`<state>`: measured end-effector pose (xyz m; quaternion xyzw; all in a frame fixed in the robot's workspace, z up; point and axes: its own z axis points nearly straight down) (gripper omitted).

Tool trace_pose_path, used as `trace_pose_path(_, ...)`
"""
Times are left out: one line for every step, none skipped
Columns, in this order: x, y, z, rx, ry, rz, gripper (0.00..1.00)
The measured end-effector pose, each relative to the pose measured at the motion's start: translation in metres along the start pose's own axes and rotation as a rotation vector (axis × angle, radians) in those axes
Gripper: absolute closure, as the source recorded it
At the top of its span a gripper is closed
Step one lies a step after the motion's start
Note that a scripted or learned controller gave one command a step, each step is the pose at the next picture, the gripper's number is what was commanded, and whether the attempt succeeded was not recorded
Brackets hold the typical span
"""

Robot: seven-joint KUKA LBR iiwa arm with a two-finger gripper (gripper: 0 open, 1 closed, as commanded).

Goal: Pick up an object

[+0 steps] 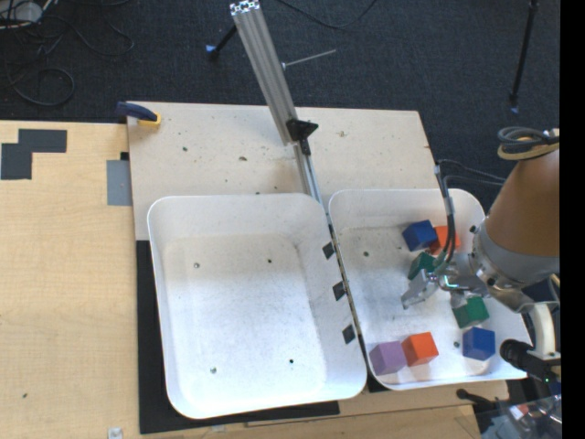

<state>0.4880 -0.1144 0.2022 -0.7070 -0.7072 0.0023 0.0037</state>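
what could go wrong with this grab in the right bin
The pincer sits low in the right bin, beside a small dark green piece and close to the blue cube; closing here may nudge them away instead of gripping one. The arm hides part of the green block and an orange block, so it may brush them.

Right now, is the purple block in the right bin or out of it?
In. The purple block lies on the floor of the right bin, near its front rim, beside an orange block.
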Motion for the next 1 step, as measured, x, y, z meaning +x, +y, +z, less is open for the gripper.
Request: trace_pose_path(-0.0011, 0.0008, -0.002, -0.005, -0.001, 0.005, 0.0)
